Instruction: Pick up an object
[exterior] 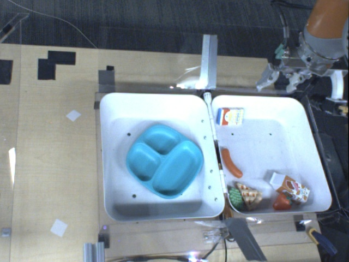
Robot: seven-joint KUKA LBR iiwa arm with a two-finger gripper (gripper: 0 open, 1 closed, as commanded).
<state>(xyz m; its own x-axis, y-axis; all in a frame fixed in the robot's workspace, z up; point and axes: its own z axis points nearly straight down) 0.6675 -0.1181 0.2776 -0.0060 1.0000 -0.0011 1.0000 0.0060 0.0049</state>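
White-fingered gripper [279,79] hung spread and empty at upper right; the orange sausage [232,163] lay lower left, its length running diagonally.

arm [327,15] cut off at top edge, small carton [229,116] print — too small to read

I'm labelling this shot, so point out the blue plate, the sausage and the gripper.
blue plate [165,160], camera view, on its middle ridge.
sausage [231,163], camera view, on the middle of its length.
gripper [281,81], camera view, midway between its fingertips.
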